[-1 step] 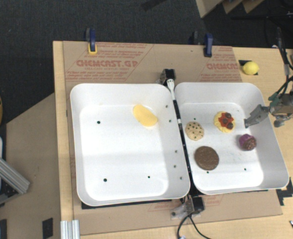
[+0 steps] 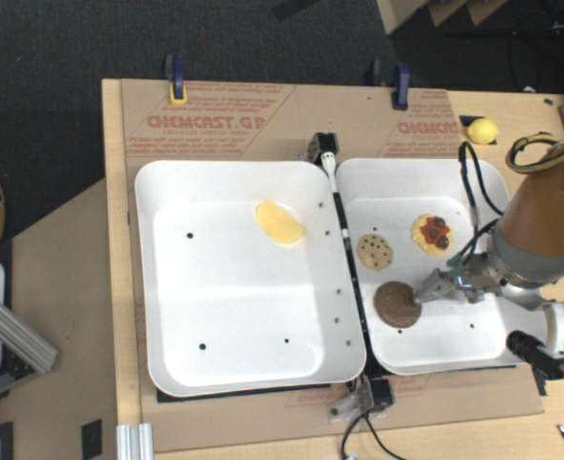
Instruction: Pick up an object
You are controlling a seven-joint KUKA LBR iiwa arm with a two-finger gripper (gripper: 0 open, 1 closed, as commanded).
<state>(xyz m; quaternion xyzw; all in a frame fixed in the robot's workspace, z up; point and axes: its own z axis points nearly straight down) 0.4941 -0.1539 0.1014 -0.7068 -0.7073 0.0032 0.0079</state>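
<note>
Here, 2 shallow white bins sit side by side on the table, which is covered by brown board. The left bin holds 1 thing: a flat pale yellow piece lying near its upper right area, well apart from the walls. The right bin holds 3 round pieces. A tan cookie with dark chips lies close to the bin's left wall. A yellow disc with a red and dark topping lies to its right, near but apart from it. A dark brown disc lies below the cookie, toward the front of the bin.

The arm reaches in from the right, and its gripper hangs low over the right bin, with the tip just beside the brown disc's right edge, possibly touching it. I cannot tell how the fingers stand. The arm's body hides part of the right bin's right side, and its far end is cut off at the frame edge. A small yellow ball rests on the board behind the right bin.
</note>
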